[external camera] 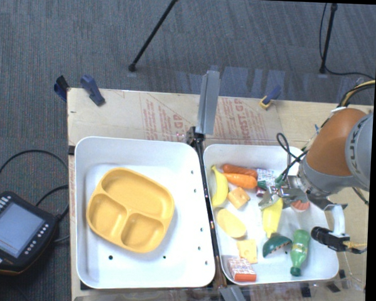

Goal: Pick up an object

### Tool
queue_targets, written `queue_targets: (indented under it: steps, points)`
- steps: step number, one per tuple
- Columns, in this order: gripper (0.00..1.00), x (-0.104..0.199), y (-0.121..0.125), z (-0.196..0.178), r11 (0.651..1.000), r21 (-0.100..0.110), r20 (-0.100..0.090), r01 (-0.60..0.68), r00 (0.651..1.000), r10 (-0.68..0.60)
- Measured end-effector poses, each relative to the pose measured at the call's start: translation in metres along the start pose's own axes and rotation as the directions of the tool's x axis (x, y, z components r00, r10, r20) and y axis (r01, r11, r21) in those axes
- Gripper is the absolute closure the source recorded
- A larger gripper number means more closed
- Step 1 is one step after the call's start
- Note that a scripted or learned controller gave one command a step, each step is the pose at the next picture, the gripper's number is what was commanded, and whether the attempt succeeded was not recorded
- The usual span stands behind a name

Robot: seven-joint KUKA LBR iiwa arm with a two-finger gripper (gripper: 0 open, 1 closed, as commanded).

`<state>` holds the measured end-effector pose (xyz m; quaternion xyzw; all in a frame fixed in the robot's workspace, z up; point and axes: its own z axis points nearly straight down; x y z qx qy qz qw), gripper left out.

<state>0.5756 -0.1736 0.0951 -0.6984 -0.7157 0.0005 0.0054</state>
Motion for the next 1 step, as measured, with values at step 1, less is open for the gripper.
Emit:
queue_targets:
  steps: [1]
  points:
    - [1.0, 0.0486, 0.0197, -0.1183, 0.962, -0.008, 0.004, -0.273, 0.962, 0.273]
